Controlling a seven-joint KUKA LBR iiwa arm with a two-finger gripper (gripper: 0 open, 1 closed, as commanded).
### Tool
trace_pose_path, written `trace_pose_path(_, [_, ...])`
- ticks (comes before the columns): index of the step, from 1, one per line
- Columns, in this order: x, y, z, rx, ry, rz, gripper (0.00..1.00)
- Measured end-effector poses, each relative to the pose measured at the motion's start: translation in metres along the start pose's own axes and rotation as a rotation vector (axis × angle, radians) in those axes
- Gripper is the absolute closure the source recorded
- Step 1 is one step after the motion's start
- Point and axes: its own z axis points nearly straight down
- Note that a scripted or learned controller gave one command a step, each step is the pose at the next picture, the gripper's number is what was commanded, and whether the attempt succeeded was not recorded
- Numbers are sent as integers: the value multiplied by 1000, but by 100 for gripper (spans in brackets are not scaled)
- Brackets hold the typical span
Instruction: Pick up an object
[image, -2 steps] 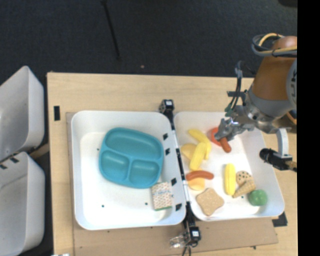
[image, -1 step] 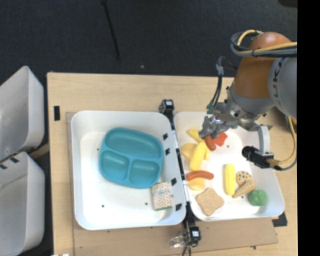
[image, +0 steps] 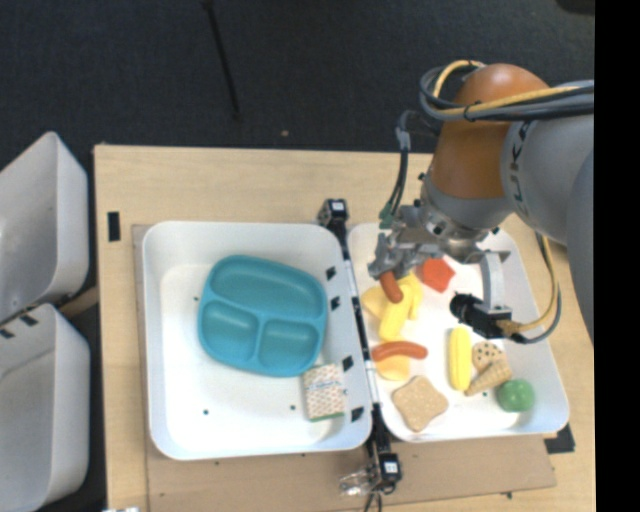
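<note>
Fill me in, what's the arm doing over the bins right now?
The grey KUKA arm reaches in from the right, and its gripper is low over the right white bin, just above a small red-brown sausage among the toy food. Nothing is visibly lifted. A yellow corn cob, a slice of toast and a green ball lie nearby. The left white bin holds a teal divided plate and a small cracker packet.

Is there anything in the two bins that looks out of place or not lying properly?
One thing: a small patterned packet in the left bin leans tilted against the right wall instead of lying flat. The toy foods in the right bin are loosely scattered.
</note>
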Motion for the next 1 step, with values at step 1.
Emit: trace_pose_path(1, [48, -5, 8, 1, 1, -1, 100])
